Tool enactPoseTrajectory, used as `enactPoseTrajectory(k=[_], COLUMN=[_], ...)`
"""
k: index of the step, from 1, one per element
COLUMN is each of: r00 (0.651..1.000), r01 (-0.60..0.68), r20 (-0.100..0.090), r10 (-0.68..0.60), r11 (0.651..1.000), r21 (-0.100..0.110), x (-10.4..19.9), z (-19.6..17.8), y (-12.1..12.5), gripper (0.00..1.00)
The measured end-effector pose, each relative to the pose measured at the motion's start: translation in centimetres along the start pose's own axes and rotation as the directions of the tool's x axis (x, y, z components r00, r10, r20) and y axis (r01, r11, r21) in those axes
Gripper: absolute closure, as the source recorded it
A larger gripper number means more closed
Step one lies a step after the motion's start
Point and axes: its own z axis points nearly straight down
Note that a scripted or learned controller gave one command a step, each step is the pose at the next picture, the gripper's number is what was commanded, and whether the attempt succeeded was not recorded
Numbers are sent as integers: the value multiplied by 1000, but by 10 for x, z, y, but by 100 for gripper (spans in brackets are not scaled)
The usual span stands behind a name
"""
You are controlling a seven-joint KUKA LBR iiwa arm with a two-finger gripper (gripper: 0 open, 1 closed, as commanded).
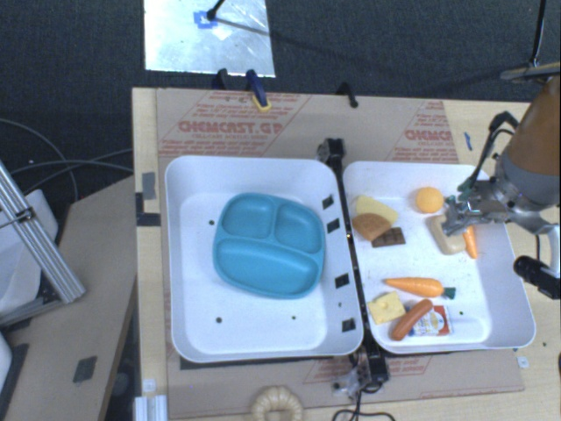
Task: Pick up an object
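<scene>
Two white bins sit side by side on the bench. The left bin (188, 235) holds a blue divided plate (270, 244), set roughly in the middle. The right bin (504, 310) holds the loose toy food, scattered so that you can reach each piece separately: an orange ball (429, 200), a yellow wedge (375, 207) touching a brown bun (371, 225) and a dark chocolate square (388, 236), a long carrot (415, 285), a cheese cube (386, 307), a sausage (410, 318) lying across a small printed packet (432, 323).

Your gripper (456, 220) hangs low at the bin's right side, directly over a pale block (445, 235) with a small carrot (471, 241) just beside it. Whether the claw is spread or pressed together cannot be told. Judged from this placement, the pale block is the likely target; the neighbouring small carrot could be nudged during the grasp.
</scene>
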Motion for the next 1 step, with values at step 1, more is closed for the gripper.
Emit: enactPoseTrajectory(k=[1], r00=[1000], r01=[1], r20=[0], r10=[-1], r11=[1000], r21=[0], x=[51], z=[7], y=[18], gripper=[100])
